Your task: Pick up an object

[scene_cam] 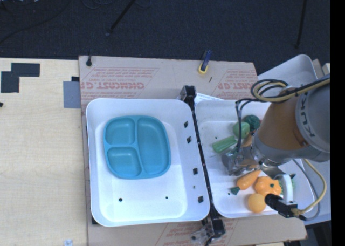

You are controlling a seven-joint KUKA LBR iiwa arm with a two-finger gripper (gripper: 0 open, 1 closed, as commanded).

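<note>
Two white bins are sitting side by side on the bench. The left bin (102,196) is carrying one blue divided plate (137,147), lying toward its far left corner. The right bin (215,196) is holding several toys: two or three green pieces (229,142) near its middle and three orange pieces (257,185) clustered toward its near right corner. The arm (288,129) is reaching in from the right, bending down over the toys, with the gripper (236,163) lowering among them; whether it is clasping anything cannot be told.
</note>
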